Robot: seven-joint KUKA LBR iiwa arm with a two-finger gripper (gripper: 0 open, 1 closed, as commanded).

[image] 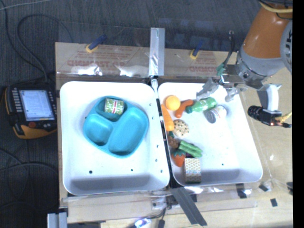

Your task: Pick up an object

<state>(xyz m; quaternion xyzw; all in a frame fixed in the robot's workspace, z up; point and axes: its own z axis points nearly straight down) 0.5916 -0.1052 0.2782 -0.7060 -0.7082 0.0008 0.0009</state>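
Dark carpet surrounds a cardboard-topped bench carrying two shallow white bins side by side, with a teach pendant lying on the floor at nine o'clock.

Left bin: a blue three-lobed dish with a small green-and-red block resting in its upper lobe.

Right bin: the clutter sits along its nine o'clock wall — an orange ball, a carrot, a speckled cookie, a green pod and a checkered box near six o'clock. Toward twelve o'clock lie a green bottle-shaped toy and, just beside it, a grey cup-like piece.

Gripper: it hangs over the twelve o'clock end of the right bin, directly above the green toy. The fingers appear spread apart with nothing between them, though the slant of the view and the bright bin floor make the tips hard to separate from the objects beneath.

Handling judgement: the green toy is the likeliest target. It looks like hollow moulded plastic — light, stiff, smooth and liable to roll or squirt out of a pinch. The sound hold is across its narrow width at mid-length, jaws square to its long axis. The neighbouring grey piece could be nudged on descent.
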